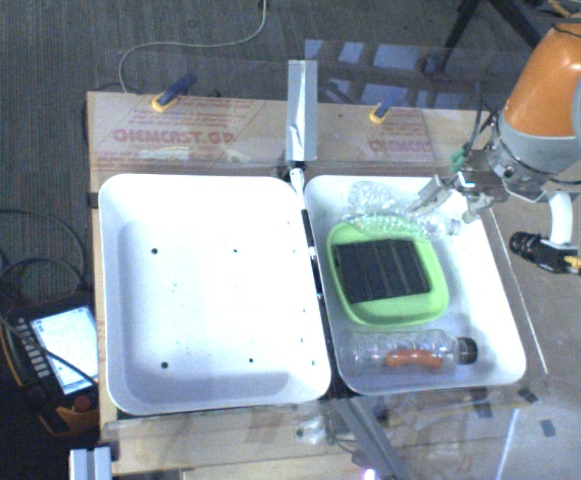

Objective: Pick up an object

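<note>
Jaws: we cannot tell their state; the gripper reads as a pale metal blur at the far right corner of the right bin, and nothing shows held in it. It hangs over the bin's back edge, just beside a crumpled clear plastic bag.

Candidate objects, all in the right bin. We note the clear bag against the far wall, its near edge overlapped by a lime-green container with a dark ribbed panel on top, lying flat mid-bin. Nearer us, along the front wall, a clear plastic bottle lies on its side, dark cap pointing right, something orange inside. Bottle and green container sit close together; we cannot tell whether they touch.

Outward: the arm enters from the right, orange band above grey wrist. The left bin adjoins the right one along a dark seam. Behind both, a cardboard sheet with red print, held by two blue-and-yellow clamps. On the floor at left, a handheld pendant with a lit screen, cables looping round it.
</note>
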### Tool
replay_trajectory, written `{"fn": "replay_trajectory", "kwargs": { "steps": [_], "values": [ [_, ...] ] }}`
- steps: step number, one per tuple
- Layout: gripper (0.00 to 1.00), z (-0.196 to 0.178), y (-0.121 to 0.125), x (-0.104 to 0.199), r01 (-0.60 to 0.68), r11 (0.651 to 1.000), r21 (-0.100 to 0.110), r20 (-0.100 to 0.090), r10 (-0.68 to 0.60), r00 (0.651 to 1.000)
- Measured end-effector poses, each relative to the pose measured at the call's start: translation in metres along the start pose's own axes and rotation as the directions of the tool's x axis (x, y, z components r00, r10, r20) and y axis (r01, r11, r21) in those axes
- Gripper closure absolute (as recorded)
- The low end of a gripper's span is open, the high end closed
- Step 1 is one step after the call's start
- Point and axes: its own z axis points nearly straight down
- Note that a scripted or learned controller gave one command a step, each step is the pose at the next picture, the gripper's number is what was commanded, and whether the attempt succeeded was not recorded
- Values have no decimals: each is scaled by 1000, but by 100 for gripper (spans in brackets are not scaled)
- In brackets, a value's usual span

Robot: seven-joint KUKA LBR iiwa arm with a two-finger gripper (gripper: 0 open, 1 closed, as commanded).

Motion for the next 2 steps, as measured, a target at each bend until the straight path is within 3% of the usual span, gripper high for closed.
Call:
{"fn": "replay_trajectory", "kwargs": {
  "steps": [1,2],
  "values": [
    [0,96,7,-44,-80,997,2,6,80,997],
    [0,137,5,-50,-66,998,-15,2,66,998]
  ]
}}
